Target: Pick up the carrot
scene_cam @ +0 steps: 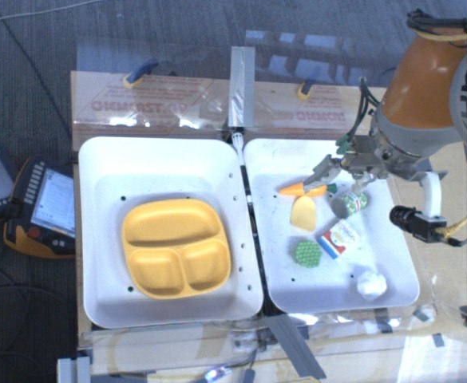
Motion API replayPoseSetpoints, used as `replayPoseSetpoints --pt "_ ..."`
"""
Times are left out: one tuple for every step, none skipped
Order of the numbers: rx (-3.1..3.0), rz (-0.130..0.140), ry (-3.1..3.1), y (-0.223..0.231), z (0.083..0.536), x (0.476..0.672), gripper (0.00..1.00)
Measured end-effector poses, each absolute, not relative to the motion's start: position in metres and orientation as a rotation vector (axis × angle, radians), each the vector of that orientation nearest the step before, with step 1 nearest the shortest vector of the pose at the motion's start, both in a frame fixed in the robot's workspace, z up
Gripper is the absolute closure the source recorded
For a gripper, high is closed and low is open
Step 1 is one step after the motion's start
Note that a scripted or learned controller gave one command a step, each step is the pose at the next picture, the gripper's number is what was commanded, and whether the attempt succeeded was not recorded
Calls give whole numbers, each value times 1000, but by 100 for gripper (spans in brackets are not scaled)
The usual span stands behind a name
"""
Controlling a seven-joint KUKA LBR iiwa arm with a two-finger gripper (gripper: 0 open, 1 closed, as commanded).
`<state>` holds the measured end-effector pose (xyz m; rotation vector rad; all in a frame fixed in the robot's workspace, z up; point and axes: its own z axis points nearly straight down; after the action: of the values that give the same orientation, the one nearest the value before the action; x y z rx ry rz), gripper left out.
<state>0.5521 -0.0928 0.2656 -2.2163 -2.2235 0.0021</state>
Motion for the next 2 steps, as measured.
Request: replayPoseSetpoints --pt "-2305 2 -2130 -129 233 606 0" --pt "-2454 6 -1957 -144 128 618 0"
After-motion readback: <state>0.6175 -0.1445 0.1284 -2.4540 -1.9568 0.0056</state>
